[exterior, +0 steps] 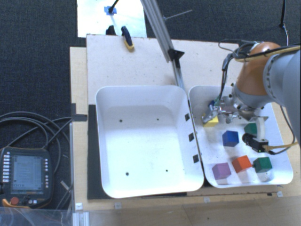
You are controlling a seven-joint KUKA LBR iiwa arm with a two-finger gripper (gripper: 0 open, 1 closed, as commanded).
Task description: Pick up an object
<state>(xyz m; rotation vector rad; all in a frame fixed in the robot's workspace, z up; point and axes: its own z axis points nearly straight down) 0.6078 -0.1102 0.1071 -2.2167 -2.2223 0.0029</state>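
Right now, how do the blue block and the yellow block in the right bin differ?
The blue block sits in the open in the right bin, apart from the arm; the yellow block lies right at the pincer, partly covered by it. The blue block shows its whole top face, the yellow block just a sliver. Both rest in the same bin.

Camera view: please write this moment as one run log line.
end effector over yellow block | right bin: blue, orange, purple blocks | grasp: unconfirmed
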